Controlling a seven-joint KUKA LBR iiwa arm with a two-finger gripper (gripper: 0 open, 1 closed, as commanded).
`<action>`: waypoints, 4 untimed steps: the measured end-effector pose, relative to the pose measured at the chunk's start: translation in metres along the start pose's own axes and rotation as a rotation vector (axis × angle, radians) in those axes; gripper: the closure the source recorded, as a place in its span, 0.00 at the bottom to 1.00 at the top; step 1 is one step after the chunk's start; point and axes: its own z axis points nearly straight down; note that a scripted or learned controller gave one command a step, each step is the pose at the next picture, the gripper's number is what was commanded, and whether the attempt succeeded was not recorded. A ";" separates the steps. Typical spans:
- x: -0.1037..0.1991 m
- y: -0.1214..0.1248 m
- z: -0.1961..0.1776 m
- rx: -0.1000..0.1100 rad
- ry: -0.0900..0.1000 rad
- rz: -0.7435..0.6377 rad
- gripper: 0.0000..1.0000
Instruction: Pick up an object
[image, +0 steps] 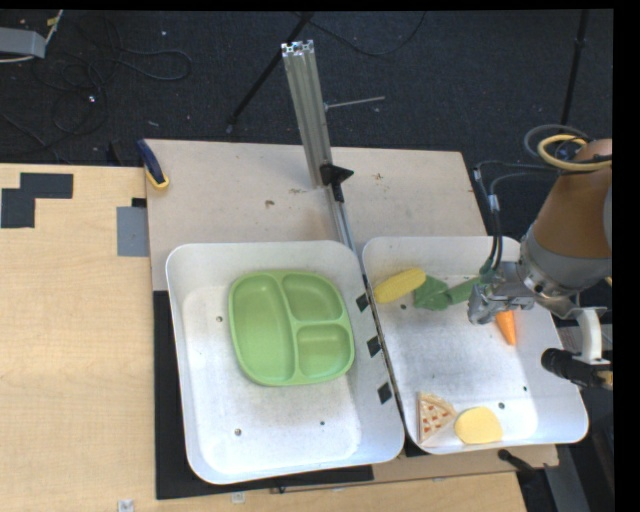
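Observation:
The right bin (560, 425) holds several toy foods. A yellow corn cob (399, 285) lies at its far left, with a green leafy piece (437, 294) just to its right. An orange carrot (507, 327) lies at the bin's right side. A pizza slice (433, 416) and a yellow round piece (478, 426) rest near the front edge. My gripper (484, 309) hangs low over the bin, between the green piece's right end and the carrot, close to both. Nothing visibly sits in it.
The left bin (200, 420) carries a green divided plate (291, 327). An upright aluminium post (310, 120) stands behind the bins. The arm's grey and orange body (570, 225) hangs over the right bin's far right corner.

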 end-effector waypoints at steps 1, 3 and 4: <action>-0.008 -0.001 -0.045 0.000 -0.001 0.001 1.00; 0.040 0.007 -0.075 0.004 0.002 -0.003 1.00; 0.088 0.009 -0.069 0.006 0.003 -0.004 1.00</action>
